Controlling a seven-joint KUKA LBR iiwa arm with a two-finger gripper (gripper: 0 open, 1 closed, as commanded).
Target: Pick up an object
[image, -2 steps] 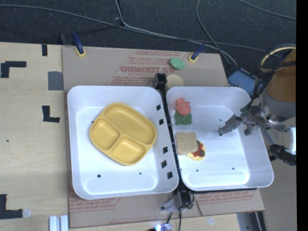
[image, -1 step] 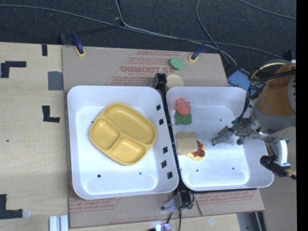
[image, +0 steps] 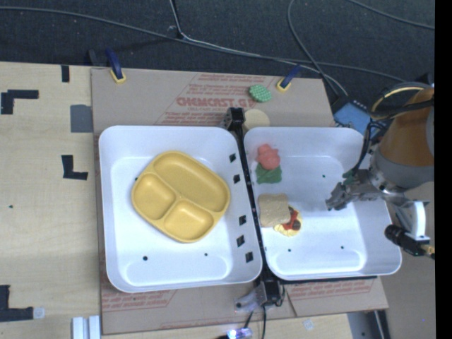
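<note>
The gripper (image: 337, 198) hangs low over bare floor of the right-hand white bin (image: 367, 260), well apart from the pink-and-green toy (image: 268, 164) and tan block (image: 273, 209) against its left wall; whether its fingers are open or closed cannot be told.

The arm (image: 406, 143) is cut off at the right, so just its orange band and grey wrist can be seen. The end effector (image: 337, 198) is small and dark, and its outline is too blurred to make out its parts. The red and green toy (image: 268, 164) in the right bin (image: 318, 256) is too small to identify. The tan block (image: 274, 209) covers part of a small yellow and red item (image: 290, 224) beside it. The table (image: 35, 210) runs off the left and bottom edges.
</note>
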